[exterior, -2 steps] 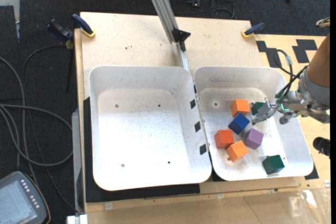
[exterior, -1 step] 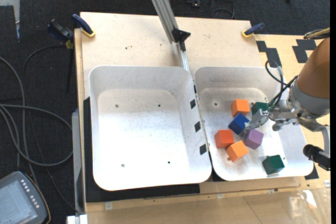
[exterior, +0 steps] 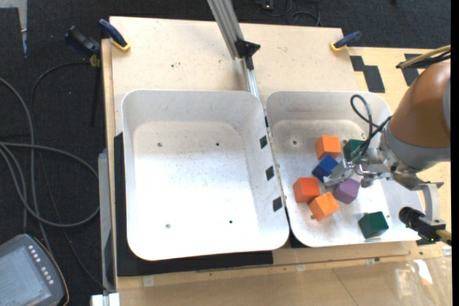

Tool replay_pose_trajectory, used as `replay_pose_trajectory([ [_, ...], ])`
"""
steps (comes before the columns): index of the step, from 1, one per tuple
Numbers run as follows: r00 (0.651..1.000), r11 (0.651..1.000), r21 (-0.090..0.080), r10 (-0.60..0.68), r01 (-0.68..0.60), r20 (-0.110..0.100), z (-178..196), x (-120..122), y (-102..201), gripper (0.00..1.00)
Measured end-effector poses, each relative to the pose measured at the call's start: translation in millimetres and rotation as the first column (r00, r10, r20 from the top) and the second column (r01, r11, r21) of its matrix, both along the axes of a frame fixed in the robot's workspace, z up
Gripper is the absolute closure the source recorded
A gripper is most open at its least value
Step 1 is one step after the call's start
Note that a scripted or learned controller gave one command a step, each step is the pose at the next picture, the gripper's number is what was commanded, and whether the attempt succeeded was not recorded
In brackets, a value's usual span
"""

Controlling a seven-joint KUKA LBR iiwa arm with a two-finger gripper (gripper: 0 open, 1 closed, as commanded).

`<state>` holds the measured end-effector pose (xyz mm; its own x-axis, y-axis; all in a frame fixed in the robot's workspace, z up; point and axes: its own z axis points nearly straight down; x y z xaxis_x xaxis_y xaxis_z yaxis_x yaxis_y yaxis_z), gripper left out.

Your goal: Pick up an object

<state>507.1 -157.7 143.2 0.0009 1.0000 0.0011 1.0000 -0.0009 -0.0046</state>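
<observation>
Arm: grey KUKA arm with orange band point(exterior: 423, 107) reaches in from 3 o'clock over the right shallow white plastic bin point(exterior: 301, 111).
Gripper: two-finger gripper point(exterior: 344, 178) sits low among the blocks; whether it is apart or together, I cannot tell.
Blocks: purple cube point(exterior: 348, 190) just beside the gripper at 5 o'clock; blue cube point(exterior: 325, 167) at 10 o'clock; orange cube point(exterior: 329, 146) at 11 o'clock; red-orange cube point(exterior: 306, 189) and lighter orange cube point(exterior: 324, 206) toward 8 o'clock; dark green cube point(exterior: 373, 224) apart at 4 o'clock.
Left bin: left shallow white plastic bin point(exterior: 143, 154) lies at 9 o'clock.
</observation>
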Motion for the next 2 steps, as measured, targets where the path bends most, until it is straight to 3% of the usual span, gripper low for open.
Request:
replay_pose_trajectory([
  [1, 1.0, 1.0, -0.002, 0.003, -0.003, 0.008, -25.5, 1.5, -0.5, 0.0],
  [2, 1.0, 1.0, -0.001, 0.0, 0.0, 0.006, -18.2, 1.3, -0.1, 1.0],
])
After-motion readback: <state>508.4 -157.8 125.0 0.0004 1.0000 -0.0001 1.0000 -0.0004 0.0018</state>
